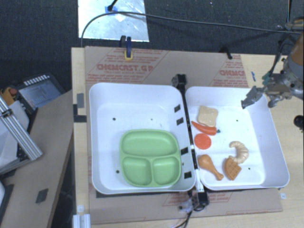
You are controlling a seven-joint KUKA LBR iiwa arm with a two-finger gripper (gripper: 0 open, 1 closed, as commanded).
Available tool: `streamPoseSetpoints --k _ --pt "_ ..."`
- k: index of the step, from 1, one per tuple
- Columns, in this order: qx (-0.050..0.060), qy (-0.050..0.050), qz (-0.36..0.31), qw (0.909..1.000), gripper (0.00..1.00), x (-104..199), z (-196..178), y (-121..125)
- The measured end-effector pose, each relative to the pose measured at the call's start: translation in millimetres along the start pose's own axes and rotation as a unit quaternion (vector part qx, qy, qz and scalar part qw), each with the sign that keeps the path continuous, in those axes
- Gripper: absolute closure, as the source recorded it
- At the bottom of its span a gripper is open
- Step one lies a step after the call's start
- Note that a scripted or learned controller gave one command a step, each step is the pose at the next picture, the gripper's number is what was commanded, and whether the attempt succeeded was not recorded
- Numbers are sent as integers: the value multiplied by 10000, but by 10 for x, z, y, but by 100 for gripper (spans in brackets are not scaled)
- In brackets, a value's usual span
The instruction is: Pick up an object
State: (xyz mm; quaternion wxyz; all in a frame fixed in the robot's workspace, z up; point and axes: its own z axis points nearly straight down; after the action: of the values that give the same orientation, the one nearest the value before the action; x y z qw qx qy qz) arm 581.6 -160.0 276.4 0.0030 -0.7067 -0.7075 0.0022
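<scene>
A green divided plate (pixel 149 158) lies in the left bin (pixel 102 103); the pincer (pixel 259 98) hovers over the right bin (pixel 266 146).

High slanted view over both bins (pixel 137 91)

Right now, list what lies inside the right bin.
Inside the right bin: a bread slice, a red chili, a tomato slice, a croissant, a drumstick and a waffle piece. The gripper hangs above its far corner, covering little.

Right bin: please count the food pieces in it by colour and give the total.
Red or orange: 2, the chili and the round slice
Tan or brown: 4, the bread, croissant, drumstick, waffle
Total: 6
</scene>
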Motion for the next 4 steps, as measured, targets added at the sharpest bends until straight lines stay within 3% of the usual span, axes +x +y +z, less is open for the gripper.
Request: streamPoseSetpoints --k 1,4 --pt "-45 -8 -10 10000 0 2 -51 17" --pt "-21 -2 -1 10000 0 -28 1585 1"
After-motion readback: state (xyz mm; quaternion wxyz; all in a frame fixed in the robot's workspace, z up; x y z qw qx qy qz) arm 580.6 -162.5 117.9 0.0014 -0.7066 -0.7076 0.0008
